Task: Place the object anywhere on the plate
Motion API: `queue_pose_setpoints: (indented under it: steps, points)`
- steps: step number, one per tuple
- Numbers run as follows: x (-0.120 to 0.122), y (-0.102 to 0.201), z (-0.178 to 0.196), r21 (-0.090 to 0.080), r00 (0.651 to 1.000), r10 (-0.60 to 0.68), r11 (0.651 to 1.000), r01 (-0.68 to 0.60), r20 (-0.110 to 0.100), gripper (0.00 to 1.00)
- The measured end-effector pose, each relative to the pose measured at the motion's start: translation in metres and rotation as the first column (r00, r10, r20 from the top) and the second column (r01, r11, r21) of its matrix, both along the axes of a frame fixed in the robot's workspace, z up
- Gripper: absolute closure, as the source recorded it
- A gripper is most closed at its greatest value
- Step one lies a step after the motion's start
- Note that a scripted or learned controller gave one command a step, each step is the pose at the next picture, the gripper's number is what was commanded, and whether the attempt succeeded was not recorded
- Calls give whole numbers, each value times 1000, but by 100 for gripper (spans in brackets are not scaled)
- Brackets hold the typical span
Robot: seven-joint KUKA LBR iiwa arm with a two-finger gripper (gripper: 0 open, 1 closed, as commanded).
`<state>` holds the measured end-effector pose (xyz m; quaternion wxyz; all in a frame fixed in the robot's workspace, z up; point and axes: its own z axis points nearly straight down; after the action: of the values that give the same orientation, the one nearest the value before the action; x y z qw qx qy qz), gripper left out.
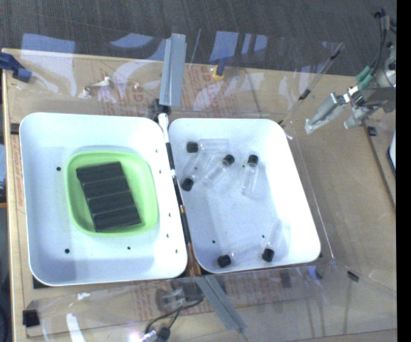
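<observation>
Nearest us, two black-capped clear vials point(246, 255) lie in the right bin point(301, 191); left bin point(41, 255) holds a green plate point(75, 164). We cannot tell the claw's state.

We find the clear vials point(219, 168) in the right bin point(301, 191) too transparent to count surely, their bodies blurring into the white floor.

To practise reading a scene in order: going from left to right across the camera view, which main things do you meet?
Left bin → green plate → dark ridged block on it → right bin holding clear vials with black caps → gripper at the upper right.
</observation>
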<state>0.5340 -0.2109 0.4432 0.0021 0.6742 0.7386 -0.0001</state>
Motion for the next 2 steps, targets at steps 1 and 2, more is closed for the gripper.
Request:
queue_pose_setpoints:
  steps: [1, 2]
  points:
    - [-34, 0, -1, 3, 994, -110, 994, 110, -6, 0]
    - [-54, 2, -1, 2, 969, -246, 969, 246, -8, 0]
